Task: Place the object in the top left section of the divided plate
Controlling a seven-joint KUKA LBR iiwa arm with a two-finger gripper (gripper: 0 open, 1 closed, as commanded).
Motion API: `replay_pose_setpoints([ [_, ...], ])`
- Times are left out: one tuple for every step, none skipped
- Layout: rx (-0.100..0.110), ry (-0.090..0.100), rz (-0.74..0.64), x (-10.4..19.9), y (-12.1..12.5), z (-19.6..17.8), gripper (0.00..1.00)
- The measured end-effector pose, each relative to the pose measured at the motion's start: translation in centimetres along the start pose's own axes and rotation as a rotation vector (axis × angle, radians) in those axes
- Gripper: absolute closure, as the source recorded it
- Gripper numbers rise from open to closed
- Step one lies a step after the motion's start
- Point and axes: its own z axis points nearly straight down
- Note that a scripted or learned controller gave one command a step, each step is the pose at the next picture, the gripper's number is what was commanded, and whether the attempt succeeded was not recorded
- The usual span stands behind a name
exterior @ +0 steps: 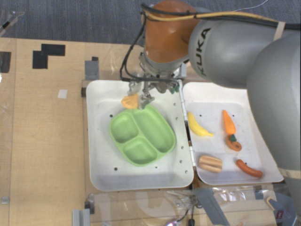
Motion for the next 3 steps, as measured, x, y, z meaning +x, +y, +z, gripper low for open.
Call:
replay_pose_setpoints([
  [0.0, 0.003, -0.292, 1.9, -3.3, 4.9, 1.0],
  [0.001, -0.001, -0.522, 1.5, -2.9, -4.3, 1.0],
  [-0.002, 0.002, -0.81, 1.1, -2.0, 1.0, 1.0],
])
